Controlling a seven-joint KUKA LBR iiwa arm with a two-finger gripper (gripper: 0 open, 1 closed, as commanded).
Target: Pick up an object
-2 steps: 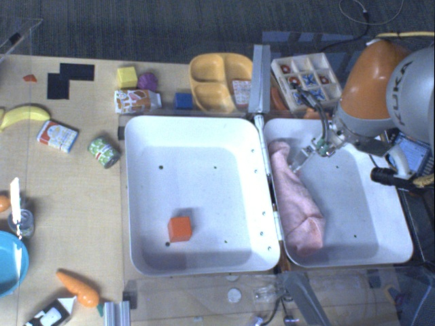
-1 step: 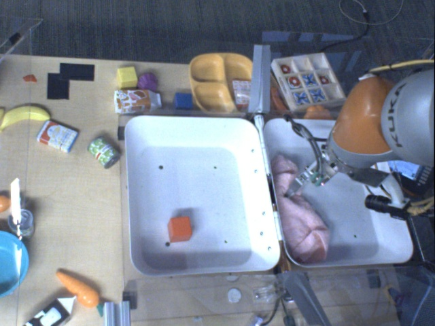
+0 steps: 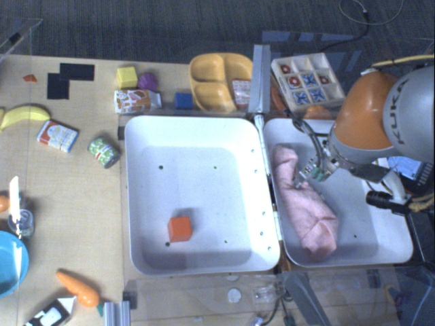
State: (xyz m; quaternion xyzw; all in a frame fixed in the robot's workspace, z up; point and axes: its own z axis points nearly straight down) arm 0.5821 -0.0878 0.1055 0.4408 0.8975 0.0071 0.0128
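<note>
gripper point(image 3: 304, 176) — on pink cloth point(image 3: 306, 206)

Two white bins point(image 3: 136, 182), one orange cube point(image 3: 180, 229), one pink cloth point(image 3: 306, 206), one banana point(image 3: 24, 117), one carrot point(image 3: 78, 288)

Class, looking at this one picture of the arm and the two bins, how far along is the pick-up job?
Done: the claw has reached the right bin and sits at the pink cloth. In hand: nothing visibly; the cloth lies flat on the bin floor. Left: grasping and lifting an object. The orange block sits untouched in the left bin.
</note>
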